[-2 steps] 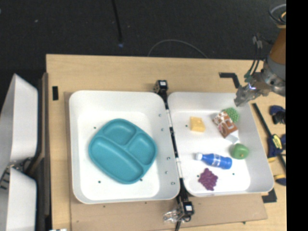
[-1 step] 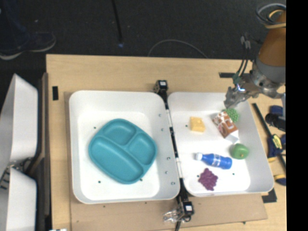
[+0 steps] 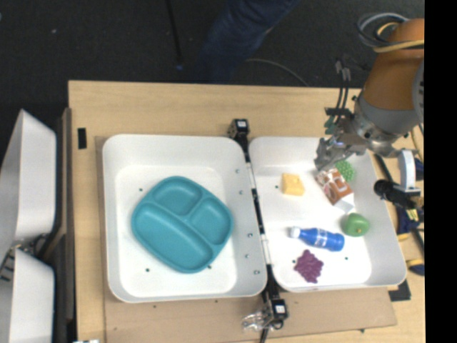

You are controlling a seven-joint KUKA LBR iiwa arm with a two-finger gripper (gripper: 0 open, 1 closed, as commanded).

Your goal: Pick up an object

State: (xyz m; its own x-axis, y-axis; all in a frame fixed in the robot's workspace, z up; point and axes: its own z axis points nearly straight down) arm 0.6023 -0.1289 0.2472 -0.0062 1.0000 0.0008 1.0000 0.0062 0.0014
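Nearest the camera, grapes point(image 3: 309, 265) lie in the right bin point(image 3: 378, 274). Farther back, the end effector point(image 3: 330, 161) hangs low over a brown packet point(image 3: 335, 186); whether it is grasping I cannot tell. Nothing looks lifted, so the pick remains.

You see the gripper point(image 3: 330, 157) low over the right bin point(image 3: 278, 259), just above a brown-and-white packet point(image 3: 335, 187). Nearby lie a yellow block point(image 3: 292, 184), blue bottle point(image 3: 320, 239), green apple point(image 3: 355, 224) and purple grapes point(image 3: 309, 265). The left bin point(image 3: 118, 277) holds a teal tray point(image 3: 181, 223).
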